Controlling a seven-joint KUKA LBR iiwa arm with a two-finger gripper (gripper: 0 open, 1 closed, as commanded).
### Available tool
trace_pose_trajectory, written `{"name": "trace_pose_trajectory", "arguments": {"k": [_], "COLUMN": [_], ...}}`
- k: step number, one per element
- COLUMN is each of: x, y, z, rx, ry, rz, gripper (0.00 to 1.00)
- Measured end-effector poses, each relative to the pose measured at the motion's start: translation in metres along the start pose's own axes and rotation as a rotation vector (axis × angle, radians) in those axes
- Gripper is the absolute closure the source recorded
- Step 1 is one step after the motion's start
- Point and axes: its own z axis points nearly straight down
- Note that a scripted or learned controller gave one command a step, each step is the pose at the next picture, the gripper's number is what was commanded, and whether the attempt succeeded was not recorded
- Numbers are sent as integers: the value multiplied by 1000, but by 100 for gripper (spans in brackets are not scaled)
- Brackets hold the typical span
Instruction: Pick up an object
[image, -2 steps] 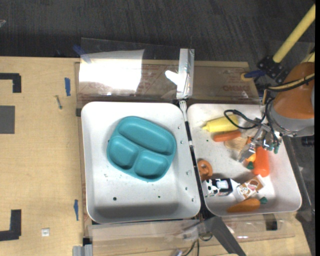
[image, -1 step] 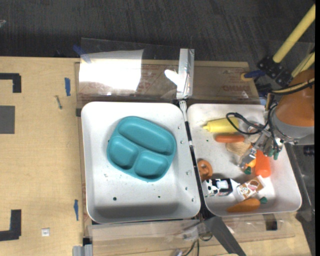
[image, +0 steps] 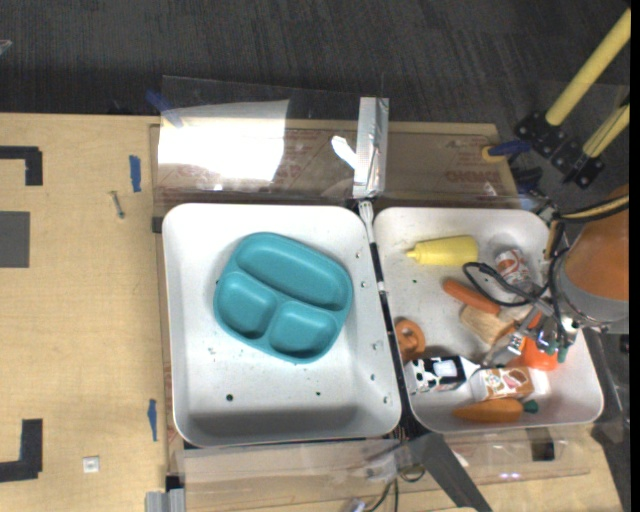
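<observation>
Approach step, by my read: your arm (image: 600, 265) comes in over the right edge of the right bin (image: 575, 405), grey body with the orange band low over the toys, and nothing is lifted clear yet. The gripper (image: 525, 335) sits down among the clutter near the bin's right wall; dark cables and small parts cross it, so you cannot tell how wide it stands or whether it has hold of anything. Treat the pick as not yet made. Right bin holds the candidates: a yellow bottle (image: 442, 250) near the far edge, a small tin (image: 508, 264) just beside it toward the far right corner, an orange carrot (image: 468, 293) lying at a slant mid-bin, a tan block (image: 482, 322) touching the carrot's lower end, a small orange ball (image: 408, 334) by the left wall, a black-and-white cow toy (image: 437, 371) just below it, a white pouch with red print (image: 508, 381) near the front edge, and a second carrot (image: 492, 408) along the front wall. Left bin (image: 190, 400) carries one thing, a teal divided plate (image: 283, 294), sitting about centre, three compartments, all bare. Next move likely calls for a straight descent on whatever lies directly under the wrist, probably the tan block or carrot, then a close and a clean vertical lift; the crowding there risks a pinch on two items or a slip.
</observation>
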Motion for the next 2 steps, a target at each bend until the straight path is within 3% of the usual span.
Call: {"name": "trace_pose_trajectory", "arguments": {"k": [1,2], "x": [19,-22], "y": [2,-28], "z": [-4,1], "rx": [-11,1], "ry": [-23,8], "rz": [-5,-156], "gripper": [0,0]}}
